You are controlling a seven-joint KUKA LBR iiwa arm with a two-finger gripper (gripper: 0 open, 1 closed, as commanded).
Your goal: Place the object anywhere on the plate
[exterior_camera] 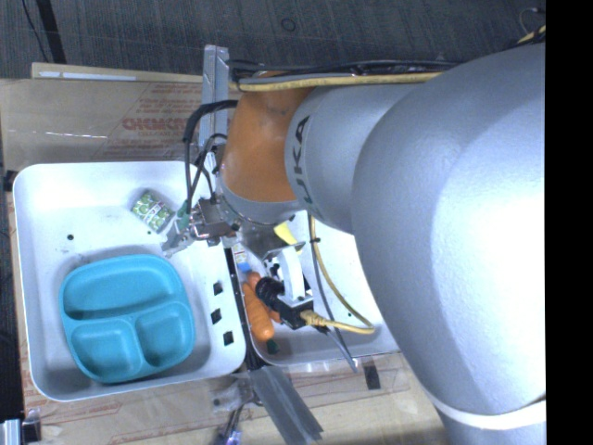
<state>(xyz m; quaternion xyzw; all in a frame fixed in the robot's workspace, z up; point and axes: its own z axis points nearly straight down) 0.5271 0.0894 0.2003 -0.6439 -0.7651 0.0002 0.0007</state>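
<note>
A blue plate (125,327) with three compartments lies in the front of the left bin (46,211). A small green and white packet (151,209) rests on the bin floor just behind the plate. My gripper (181,236) hangs low over the left bin, close to the packet's right side and by the plate's far right corner. Nothing shows as held in it. The grey arm with its orange band (259,156) covers the divider between the bins.
An orange carrot-shaped thing (260,317) lies at the left edge of the right bin (306,355), partly under the wrist. The arm hides most of the right bin. Brown cardboard (102,109) lies behind the left bin.
</note>
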